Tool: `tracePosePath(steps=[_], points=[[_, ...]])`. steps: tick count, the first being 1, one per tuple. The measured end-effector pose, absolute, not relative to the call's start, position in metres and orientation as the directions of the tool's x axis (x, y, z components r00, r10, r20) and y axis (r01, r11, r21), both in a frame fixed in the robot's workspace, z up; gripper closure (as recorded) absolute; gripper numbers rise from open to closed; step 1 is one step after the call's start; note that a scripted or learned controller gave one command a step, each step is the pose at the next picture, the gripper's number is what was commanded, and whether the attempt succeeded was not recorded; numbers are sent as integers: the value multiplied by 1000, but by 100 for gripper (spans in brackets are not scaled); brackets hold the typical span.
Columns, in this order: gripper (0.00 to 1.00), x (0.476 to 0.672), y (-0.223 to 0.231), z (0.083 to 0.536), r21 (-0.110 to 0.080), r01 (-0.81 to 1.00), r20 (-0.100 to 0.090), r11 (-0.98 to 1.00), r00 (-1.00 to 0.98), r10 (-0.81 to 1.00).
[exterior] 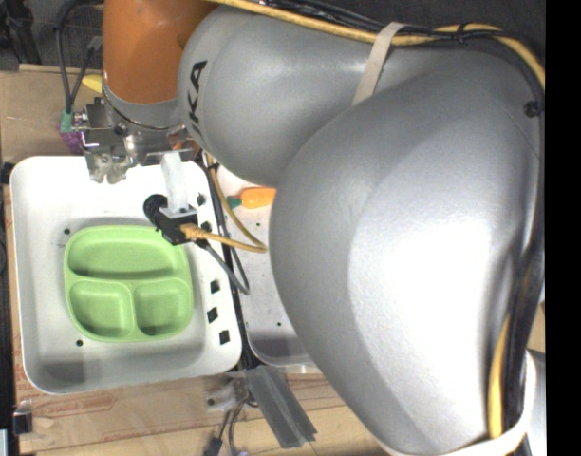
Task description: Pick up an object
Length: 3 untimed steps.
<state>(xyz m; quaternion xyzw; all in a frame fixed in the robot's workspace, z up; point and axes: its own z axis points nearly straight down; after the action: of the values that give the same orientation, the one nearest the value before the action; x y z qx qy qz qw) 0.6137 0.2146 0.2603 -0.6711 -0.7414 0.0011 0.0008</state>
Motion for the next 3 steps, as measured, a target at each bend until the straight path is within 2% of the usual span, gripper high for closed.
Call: tracePosePath(steps=[1, 2, 3], points=[[100, 599, 185, 283, -7, 999, -2, 40, -40, 999], [0, 599, 186, 283, -7, 999, -2, 40, -40, 999], [0, 627, 141, 216, -6, 1000, -3, 27, -27, 1000]])
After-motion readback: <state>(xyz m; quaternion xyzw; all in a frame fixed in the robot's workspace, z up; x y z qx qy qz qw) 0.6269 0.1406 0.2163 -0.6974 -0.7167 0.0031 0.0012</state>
